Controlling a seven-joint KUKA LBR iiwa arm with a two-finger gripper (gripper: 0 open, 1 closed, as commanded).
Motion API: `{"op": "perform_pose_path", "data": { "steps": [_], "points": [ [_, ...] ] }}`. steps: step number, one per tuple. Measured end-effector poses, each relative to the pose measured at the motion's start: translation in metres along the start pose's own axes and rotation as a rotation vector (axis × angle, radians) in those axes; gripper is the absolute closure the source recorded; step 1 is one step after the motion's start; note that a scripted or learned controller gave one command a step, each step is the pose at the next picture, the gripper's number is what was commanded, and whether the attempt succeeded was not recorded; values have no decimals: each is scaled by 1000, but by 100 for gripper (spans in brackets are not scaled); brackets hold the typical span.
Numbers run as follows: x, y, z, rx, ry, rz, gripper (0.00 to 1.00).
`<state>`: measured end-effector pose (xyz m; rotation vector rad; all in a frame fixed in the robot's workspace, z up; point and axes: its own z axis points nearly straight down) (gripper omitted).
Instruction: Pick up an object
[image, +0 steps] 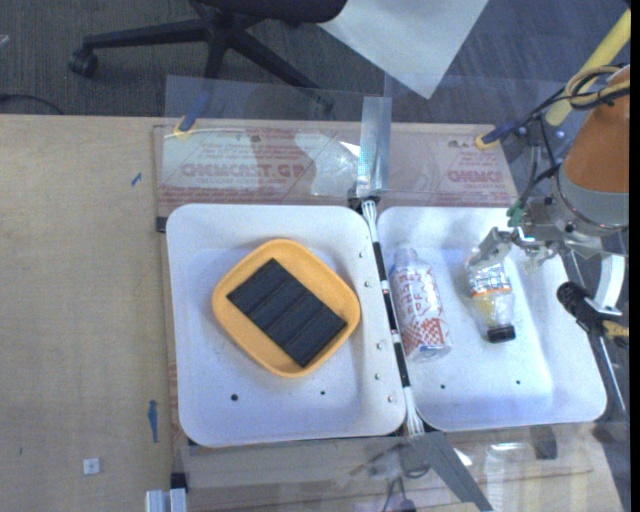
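The table (80, 300) carried two shallow white bins side by side, their inner rims touching along a central seam, presumably so the arm could work across either one. The left bin (195, 400) held a yellow square dish (232, 335) with a dark ribbed pad lying in it, turned diagonally to the bin's edges. The right bin (560, 390) held the likeliest things to pick: a red-and-white patterned bottle (418, 305) lying on its side close to the seam, and a smaller crinkled packet with a dark cap (492, 295) near the bin's far right corner. The grey arm with its orange band (600, 150) reached in over the table's right edge, and the hand (520, 240) hung just beside the packet's upper end. Whether the hand was released or clenched could not be told, and nothing was visibly in its grasp.
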<state>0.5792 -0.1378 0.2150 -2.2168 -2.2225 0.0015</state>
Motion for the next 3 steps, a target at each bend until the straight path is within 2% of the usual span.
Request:
{"op": "perform_pose_path", "data": {
  "steps": [1,2,3],
  "points": [
    [-43,22,127,-9,-4,-208,0],
    [-45,22,117,-12,-4,-203,100],
    [56,41,22,-4,-2,-261,100]
  ]
}}
